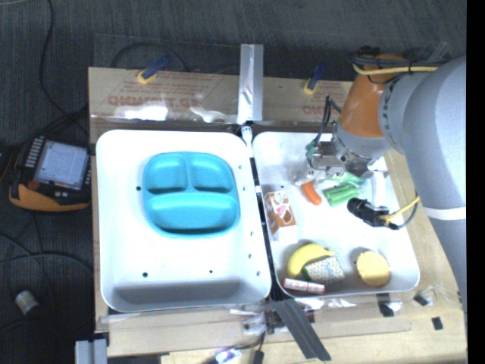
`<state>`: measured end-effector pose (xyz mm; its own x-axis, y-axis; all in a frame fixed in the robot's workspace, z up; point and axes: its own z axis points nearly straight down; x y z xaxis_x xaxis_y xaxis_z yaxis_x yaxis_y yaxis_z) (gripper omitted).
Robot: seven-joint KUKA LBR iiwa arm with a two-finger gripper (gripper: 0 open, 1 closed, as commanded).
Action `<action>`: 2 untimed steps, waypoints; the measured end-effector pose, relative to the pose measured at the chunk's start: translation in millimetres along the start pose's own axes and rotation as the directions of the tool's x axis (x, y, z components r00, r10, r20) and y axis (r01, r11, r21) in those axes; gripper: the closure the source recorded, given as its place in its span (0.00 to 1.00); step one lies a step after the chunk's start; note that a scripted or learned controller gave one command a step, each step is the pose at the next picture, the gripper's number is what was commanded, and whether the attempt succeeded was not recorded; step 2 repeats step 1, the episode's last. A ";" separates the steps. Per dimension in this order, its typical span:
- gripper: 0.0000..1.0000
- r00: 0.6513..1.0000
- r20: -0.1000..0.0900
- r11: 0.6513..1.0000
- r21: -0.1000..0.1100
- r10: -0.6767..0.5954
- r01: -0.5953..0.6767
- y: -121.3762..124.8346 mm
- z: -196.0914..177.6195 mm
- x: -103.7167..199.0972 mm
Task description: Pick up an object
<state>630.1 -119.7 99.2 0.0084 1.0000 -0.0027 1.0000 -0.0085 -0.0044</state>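
Here | gripper (pixel 327 173) in right bin (pixel 274 156), just beside orange piece (pixel 311 194) and green cylinder (pixel 341 194) | wrist hides grip: cannot tell

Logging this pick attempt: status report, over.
Gripper over right bin, upper part, hold unconfirmed. Orange piece and green piece right beside it. Blue tray apart, in left bin.

The arm (pixel 428 120) is a thick, smooth tube of pale grey, rounded at its joints and faintly shiny. Above the wrist sits an orange band (pixel 362 112) (glossy, the one bright colour on the casing). A thin black cable (pixel 329 112) loops along its edge. The gripper (pixel 327 165) is a small, boxy cluster of silver metal and dark parts.
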 end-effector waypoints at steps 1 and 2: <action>1.00 0.996 -0.004 0.996 -0.001 -0.084 0.084 4.4 -96.8 34.5; 1.00 0.996 -0.004 0.996 -0.001 -0.084 0.084 4.4 -96.8 34.5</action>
